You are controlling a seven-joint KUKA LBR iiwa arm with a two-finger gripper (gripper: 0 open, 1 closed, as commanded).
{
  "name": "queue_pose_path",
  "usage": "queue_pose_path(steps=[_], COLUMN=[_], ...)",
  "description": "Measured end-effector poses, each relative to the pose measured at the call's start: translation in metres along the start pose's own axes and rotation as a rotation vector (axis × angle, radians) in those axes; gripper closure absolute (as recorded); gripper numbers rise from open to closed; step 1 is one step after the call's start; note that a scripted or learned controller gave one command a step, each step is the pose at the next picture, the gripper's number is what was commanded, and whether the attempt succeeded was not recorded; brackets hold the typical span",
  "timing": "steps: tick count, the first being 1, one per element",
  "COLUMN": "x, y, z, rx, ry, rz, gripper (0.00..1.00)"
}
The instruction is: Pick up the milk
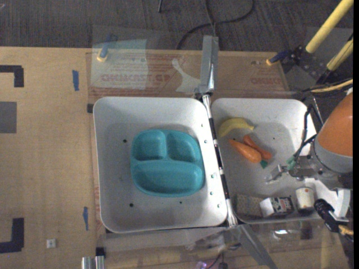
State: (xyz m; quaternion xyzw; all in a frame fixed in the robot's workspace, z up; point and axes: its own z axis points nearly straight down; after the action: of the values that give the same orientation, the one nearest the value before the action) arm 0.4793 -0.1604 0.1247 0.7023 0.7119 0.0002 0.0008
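Observation:
The milk (278, 205) is a small white carton with a dark label, lying on its side near the front wall of the right bin (280, 108). My gripper (276, 175) hangs over the right part of that bin, a little behind the carton and apart from it. Nothing shows in its grasp. The grey arm with its orange band (339, 133) comes in from the right edge.
Behind the gripper, to its left, lie a yellow banana (235, 126) and two orange carrots (251, 149). A small white cup (304, 198) stands right of the milk, and a grey flat packet (248, 204) lies left of it. The left bin (112, 116) holds a teal divided plate (166, 162).

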Motion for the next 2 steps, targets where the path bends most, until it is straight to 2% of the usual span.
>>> queue_pose_path(steps=[1,2], x=[-0.002,0.008], y=[0.0,0.002], z=[-0.01,-0.137], rx=[-0.002,0.001], ry=[-0.001,0.0], rz=[0.004,0.107], gripper=[1.0,1.0])
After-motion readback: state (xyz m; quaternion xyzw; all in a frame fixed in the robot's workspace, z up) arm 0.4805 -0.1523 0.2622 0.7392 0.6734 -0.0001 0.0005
